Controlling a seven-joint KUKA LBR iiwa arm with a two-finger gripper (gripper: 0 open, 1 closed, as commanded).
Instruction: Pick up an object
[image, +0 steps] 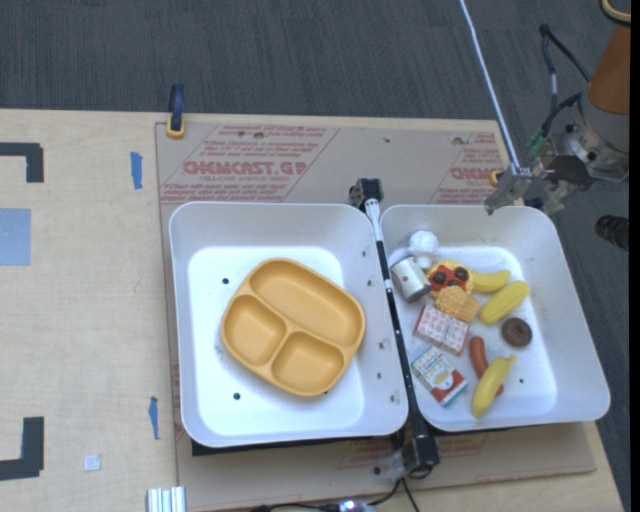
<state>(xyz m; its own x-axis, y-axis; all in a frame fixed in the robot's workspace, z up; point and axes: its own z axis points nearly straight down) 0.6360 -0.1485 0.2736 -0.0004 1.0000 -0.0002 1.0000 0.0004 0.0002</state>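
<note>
The right bin (570, 300) holds several toy foods in a loose pile: a white piece (422, 241), a silver can (408, 277), a red and yellow piece (448, 273), a waffle (455, 301), a corn cob (505, 300), a brown donut (516, 332), a red sausage (478, 352), two bananas (492, 385) and two small printed boxes (438, 372). My gripper (524, 200) hangs over the bin's far right rim, above and behind the pile. It is open, with nothing between its fingers.
The left bin (200, 300) holds a yellow divided plate (292, 326). A black bar (385, 290) runs between the two bins. A thin metal rod (490, 80) slants down toward the gripper. Cables (550, 110) trail from the wrist.
</note>
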